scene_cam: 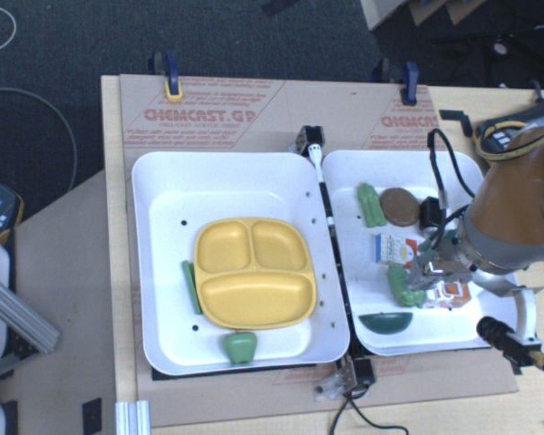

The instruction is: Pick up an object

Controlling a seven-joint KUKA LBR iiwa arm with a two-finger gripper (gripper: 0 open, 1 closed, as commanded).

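Brown board (208,116) printed "CHEMCAST GP"; end effector (429,265) over right bin (344,243).

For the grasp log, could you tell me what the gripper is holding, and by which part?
It cannot be told: the gripper sits low in the right bin, over a green object, its tips hidden.

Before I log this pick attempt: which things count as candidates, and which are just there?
Candidates near the gripper, right bin:
- green piece
- blue-white packet
- brown disc
- green strip
- dark green bowl

Lying about, left bin:
- yellow tray
- green block
- green stick
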